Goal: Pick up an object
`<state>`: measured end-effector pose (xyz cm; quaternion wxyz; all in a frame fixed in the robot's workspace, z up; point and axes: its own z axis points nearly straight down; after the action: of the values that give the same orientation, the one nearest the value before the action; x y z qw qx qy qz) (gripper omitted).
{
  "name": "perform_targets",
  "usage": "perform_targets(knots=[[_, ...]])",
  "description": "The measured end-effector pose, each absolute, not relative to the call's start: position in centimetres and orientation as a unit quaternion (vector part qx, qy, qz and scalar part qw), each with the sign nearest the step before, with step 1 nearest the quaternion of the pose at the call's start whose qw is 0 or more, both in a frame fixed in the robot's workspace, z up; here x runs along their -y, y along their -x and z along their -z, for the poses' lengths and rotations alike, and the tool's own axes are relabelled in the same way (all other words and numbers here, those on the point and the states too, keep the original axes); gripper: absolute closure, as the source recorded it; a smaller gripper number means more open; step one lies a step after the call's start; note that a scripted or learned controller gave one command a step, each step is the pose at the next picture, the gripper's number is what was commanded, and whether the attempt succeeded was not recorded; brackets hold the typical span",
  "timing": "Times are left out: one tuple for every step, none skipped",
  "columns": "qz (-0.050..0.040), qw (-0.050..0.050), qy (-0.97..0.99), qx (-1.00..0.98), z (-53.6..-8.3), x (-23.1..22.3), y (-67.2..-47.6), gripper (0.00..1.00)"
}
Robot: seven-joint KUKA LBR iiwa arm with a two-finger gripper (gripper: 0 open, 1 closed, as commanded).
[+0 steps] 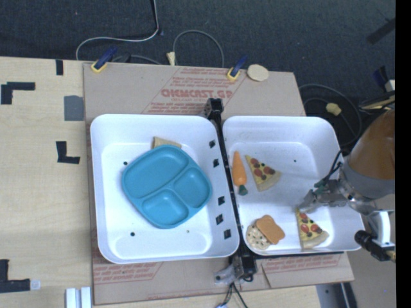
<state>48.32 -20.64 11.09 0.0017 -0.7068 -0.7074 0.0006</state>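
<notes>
Our pincer [313, 199] hangs low in the right bin [282, 126], near its right wall, just above the pizza slice [311, 229] lying by the bin's near right corner. We cannot tell how the pincer stands. Nothing shows held, so we judge this the approach step. Other candidates sit apart: a second pizza slice [262, 172] and a carrot [239, 170] near the left wall, a cookie [266, 231] at the near edge. Next we would need to drop squarely over the slice and close.
</notes>
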Motion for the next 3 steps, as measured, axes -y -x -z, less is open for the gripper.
perform_targets(knots=[[-0.0007, 0.002, 0.707, 0.707, -11.0, 20.7, -48.3, 0.00], [0.0003, -0.004, 0.707, 0.707, -8.6, 14.9, -48.6, 0.00], [0.0007, -0.007, 0.708, 0.707, -9.8, 15.2, -48.7, 1.00]])
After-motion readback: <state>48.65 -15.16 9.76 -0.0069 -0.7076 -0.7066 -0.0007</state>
